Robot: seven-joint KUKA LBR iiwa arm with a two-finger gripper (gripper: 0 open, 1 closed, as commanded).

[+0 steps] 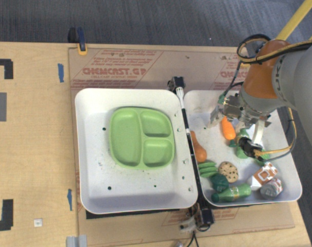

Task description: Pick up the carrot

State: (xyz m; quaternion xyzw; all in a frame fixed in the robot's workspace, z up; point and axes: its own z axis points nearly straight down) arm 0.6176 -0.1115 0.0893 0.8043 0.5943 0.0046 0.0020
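The carrot, short and bright orange with a green top, lies in the upper middle of the right bin. My gripper hangs right over it, open. One finger stands to the carrot's left and the other finger to its right. The carrot sits low between them, closer to the left one, and I cannot tell whether either touches it. The grey arm with its orange band comes in from the upper right.
The right bin also holds a longer brownish-orange piece by the divider, a green pod, a cookie, a green bottle shape, a black item and a small house toy. A green divided plate lies in the left bin.
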